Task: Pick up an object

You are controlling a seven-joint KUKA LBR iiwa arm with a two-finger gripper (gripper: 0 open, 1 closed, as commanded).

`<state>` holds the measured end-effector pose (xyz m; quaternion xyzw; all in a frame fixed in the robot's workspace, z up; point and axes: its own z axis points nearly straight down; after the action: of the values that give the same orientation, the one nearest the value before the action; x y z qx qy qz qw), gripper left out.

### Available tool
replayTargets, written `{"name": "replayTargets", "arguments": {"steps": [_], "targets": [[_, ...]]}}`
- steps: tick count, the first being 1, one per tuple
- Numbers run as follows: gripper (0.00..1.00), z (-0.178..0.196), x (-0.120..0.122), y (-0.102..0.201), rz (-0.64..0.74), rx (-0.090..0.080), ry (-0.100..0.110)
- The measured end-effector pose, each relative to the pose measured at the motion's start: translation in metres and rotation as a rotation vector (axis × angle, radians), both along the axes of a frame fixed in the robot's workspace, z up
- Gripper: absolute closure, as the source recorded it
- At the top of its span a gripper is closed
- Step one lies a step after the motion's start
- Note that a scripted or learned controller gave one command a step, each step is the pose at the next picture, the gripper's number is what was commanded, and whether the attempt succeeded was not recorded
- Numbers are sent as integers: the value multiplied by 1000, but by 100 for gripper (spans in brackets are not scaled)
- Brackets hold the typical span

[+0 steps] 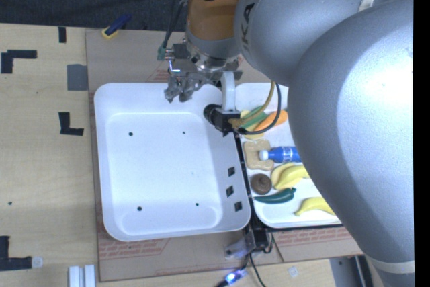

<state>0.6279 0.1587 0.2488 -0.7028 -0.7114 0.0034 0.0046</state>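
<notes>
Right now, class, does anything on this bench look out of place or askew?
Nothing is spilled or broken. The toys, bananas, green pepper and bottle among them, are all crowded into the right bin, while the gripper hovers at the left bin's top edge.

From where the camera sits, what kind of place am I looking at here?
Probably a robotics lab bench for grasping trials. A big grey arm reaches over two white bins, the right one holding toy foods like a banana, and black tape marks dot the wooden benchtop.
</notes>
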Motion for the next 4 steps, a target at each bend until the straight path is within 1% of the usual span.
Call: {"name": "replayTargets", "arguments": {"steps": [1,2,3,4], "targets": [[100,-18,23,49,-7,-2,-10],[100,81,41,77,-7,3,-21],[100,216,40,75,-8,3,-26],[100,292,40,75,-9,0,-20]]}}
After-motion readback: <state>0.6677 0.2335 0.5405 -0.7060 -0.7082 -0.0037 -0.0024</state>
